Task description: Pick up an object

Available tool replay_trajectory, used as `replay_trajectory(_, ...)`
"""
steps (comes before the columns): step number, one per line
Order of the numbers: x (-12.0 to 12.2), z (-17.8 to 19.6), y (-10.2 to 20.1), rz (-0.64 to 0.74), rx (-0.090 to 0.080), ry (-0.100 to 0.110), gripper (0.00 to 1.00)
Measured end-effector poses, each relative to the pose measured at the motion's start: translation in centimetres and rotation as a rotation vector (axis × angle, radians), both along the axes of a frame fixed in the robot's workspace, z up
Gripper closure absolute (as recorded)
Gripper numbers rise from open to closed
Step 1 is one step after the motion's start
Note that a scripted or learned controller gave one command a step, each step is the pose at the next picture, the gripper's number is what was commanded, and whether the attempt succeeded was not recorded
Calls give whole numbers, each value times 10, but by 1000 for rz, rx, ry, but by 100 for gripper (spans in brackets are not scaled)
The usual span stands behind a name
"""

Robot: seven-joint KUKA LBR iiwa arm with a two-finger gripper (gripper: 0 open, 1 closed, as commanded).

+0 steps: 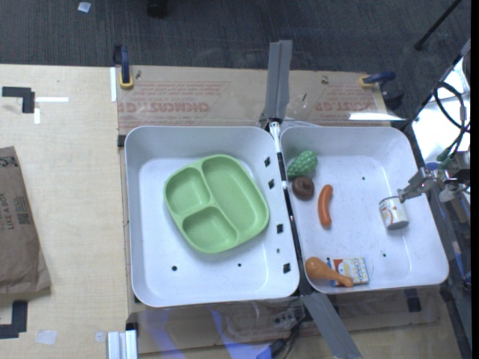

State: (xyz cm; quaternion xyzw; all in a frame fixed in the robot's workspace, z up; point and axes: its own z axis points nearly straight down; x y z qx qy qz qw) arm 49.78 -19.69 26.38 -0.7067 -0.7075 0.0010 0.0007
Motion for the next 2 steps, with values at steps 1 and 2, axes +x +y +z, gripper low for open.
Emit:
replay_trajectory(1, -20, -79, -4, 226, 1, -1, 0)
replay_trajectory(2, 95, -144, 46, 143, 0, -2, 0)
